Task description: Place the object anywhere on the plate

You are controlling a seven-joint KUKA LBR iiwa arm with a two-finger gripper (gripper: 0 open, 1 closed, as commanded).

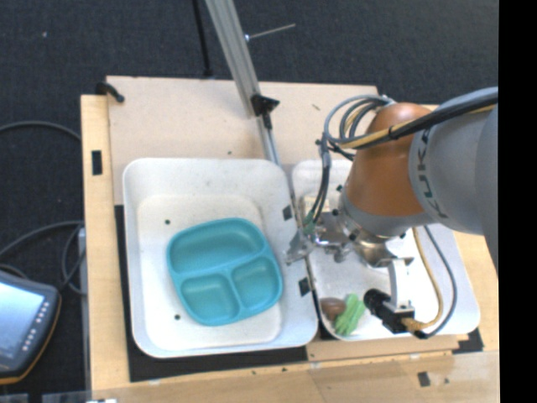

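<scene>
The arm reached in from the right and hung low over the right bin, its orange band and grey wrist covering most of that bin. The pincer sat at the bin's inner edge, just beside the wall shared with the left bin. Its metal parts were too tangled with cables and bracketry to read, so whether it was open or closed I cannot tell; nothing could be seen between its tips.

The objects lay just below the pincer, toward the near edge of the right bin, resting on the bin floor and apart from the pincer. That placement suggested the arm was poised above the pick area, judged as a stage before any secure hold.

The plate lay to the left of the pincer and a little below it, in the left bin. It sat flat and central there, probably so that a drop from almost any approach would land on it.

The objects looked like a small pair: a bright green, elongated, soft-looking piece leaning against a rounded brownish one. Both were small and partly blurred, so their exact kind could not be told. The plate was teal, with three compartments.
</scene>
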